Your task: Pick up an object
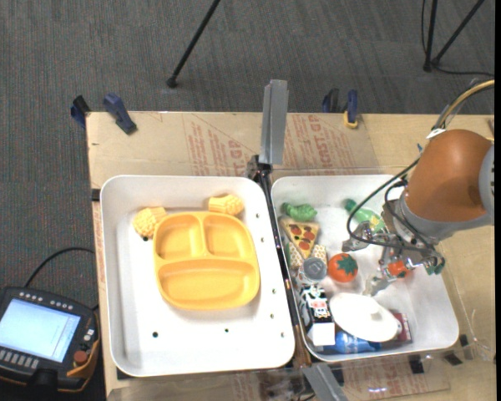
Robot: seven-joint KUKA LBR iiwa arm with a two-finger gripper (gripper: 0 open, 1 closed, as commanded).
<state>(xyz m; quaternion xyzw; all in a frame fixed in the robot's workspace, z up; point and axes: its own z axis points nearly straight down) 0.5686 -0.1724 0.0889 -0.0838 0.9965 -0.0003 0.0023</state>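
My gripper [390, 271] hangs low in the right bin [441, 303], below the orange wrist band. A small red and orange piece shows at its tip, but I cannot tell if it is held. Just left of the gripper lies a red tomato [343, 266]. Further left lie a pizza slice [301, 237], a grey round lid [314, 268] and a green vegetable [299, 212]. A green item [363, 215] sits near the bin's back. A white plate [364, 317] rests at the front, over a blue and red packet [359, 342]. A cow-print carton [317, 304] stands beside it.
The left bin [121, 307] holds a yellow divided tray [206, 259] and two corn pieces [149, 220] [226, 204] at its back edge. A grey post [275, 128] rises between the bins. A teach pendant [37, 337] lies off the bench at lower left.
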